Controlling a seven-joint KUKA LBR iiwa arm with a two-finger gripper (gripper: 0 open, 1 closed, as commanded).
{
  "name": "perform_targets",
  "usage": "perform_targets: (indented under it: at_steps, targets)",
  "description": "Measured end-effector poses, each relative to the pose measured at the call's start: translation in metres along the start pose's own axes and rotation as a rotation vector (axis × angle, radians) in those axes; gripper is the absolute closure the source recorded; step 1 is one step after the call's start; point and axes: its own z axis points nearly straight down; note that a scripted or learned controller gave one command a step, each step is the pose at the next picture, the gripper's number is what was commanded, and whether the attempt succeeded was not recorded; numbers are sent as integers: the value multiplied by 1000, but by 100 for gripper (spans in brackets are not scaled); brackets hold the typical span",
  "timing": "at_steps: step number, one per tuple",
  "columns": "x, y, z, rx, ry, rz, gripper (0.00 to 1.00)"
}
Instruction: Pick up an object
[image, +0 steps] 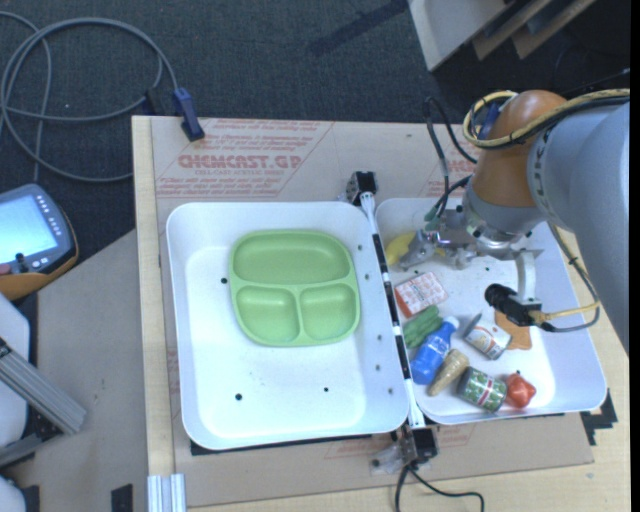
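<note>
- The dark carpet (250, 60) surrounds a bench topped with printed cardboard (240, 160); a looped cable (60, 60) lies on the floor.
- The left bin (200, 390) holds a green divided plate (295, 287).
- The right bin (585, 370) holds the clutter: blue bottle (432, 352), red-and-white packet (420, 292), green can (482, 389).
- The gripper (450, 245) hangs over the right bin's far end; whether its grip is wide or narrow cannot be told.
</note>
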Motion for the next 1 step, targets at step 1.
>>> perform_targets:
  at_steps: [1]
  targets:
    - [-6, 29, 3, 34, -4, -2, 0]
